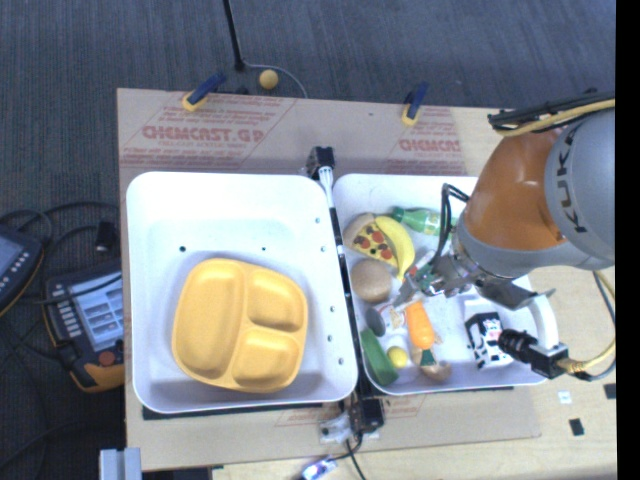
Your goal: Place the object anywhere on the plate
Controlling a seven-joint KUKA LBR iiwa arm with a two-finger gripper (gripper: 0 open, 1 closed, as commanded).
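In the left shallow white bin (150, 200), a yellow moulded plastic plate (240, 323) with three compartments lies flat, filling much of the floor and sitting toward the near edge. The right shallow white bin (385, 186) stands just beside it, the two rims touching along the middle of the brown board-topped table (300, 138).

All the toy food lies in the right bin, crowded along its left side. A pizza slice with red spots (370, 236) rests against a yellow plastic banana (400, 246), and a green bottle (418, 218) lies behind them. Nearer, a round brown piece (372, 280) sits close to the bin's left wall. An orange plastic carrot (420, 325) points toward the near rim, with a green cucumber-like piece (375, 353), a small yellow lemon (397, 358) and a brown mushroom-like piece (435, 370) along the near wall.

The grey arm with its orange band (520, 208) reaches over the right bin. Its gripper (418, 280) is low among the toys, between the banana and the carrot, just beside the brown piece. Whether the jaws are wide, narrow or closed on anything cannot be told.
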